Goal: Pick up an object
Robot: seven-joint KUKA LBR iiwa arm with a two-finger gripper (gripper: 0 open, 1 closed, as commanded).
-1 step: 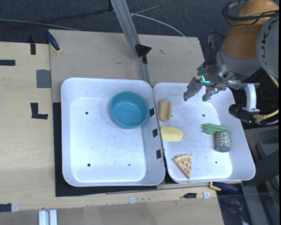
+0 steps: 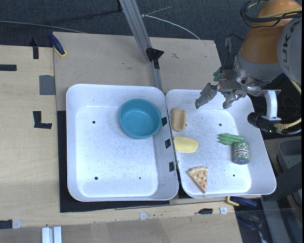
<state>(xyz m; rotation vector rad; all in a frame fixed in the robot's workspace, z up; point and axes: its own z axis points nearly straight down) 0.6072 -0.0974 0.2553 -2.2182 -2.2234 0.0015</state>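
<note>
While the pincer (image 2: 217, 99) hangs spread and unladen above the right white bin's (image 2: 261, 184) far end, a tan bread roll (image 2: 178, 119), yellow lemon-shaped piece (image 2: 185, 145), pizza slice (image 2: 198, 178) and dark can (image 2: 240, 152) lie below.

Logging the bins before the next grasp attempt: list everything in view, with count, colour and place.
bowl: one, blue, left bin, upper right part
bread roll: one, tan, right bin, by its left wall
lemon-like piece: one, yellow, right bin, below the roll
pizza slice: one, tan and orange, right bin, near edge
green vegetable: one, green, right bin, right side
can: one, dark with green, touching the vegetable
bins: two, white, side by side
claw: one, grey, open, above the right bin's far edge
</note>
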